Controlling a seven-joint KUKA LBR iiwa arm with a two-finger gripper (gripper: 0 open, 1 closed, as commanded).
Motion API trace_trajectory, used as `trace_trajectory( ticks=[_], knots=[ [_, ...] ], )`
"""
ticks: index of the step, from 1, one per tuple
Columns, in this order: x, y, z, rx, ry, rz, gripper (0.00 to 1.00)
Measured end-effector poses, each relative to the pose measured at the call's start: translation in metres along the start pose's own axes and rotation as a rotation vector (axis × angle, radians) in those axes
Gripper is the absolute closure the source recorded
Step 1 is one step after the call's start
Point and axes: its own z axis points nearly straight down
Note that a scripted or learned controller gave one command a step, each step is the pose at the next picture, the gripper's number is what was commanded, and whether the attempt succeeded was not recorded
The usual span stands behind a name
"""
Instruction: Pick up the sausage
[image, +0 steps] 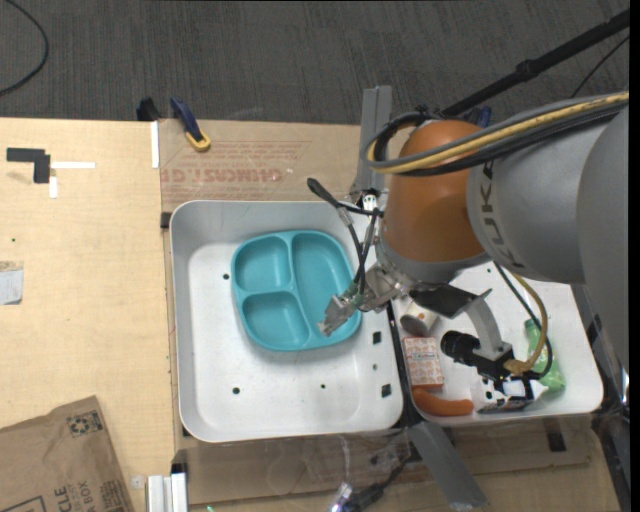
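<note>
My claw (340, 313) hung over the right edge of the teal divided plate (280, 285) in the left bin (200, 380), nothing between its tips. Could not tell if open or closed, too small and blurred. Sausage (443, 404) lay in the right bin (580, 340), near its front edge, just below a small printed box (423, 361), well apart from my claw. Green item (551, 380) sat further right.

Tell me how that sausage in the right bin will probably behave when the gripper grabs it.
The sausage looks smooth and rounded, so it may slip or roll between fingers. It lies against the bin's front wall beside a small box, which probably limits rolling but crowds the approach.
</note>
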Motion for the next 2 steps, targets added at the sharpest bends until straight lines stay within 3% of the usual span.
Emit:
trace_trajectory(
  ticks=[1, 2],
  knots=[
    [-0.047, -0.004, 0.0, 0.001, -0.001, 0.509, 0.0],
    [-0.035, 0.001, 0.0, 0.001, -0.001, 0.617, 0.0]
  ],
)
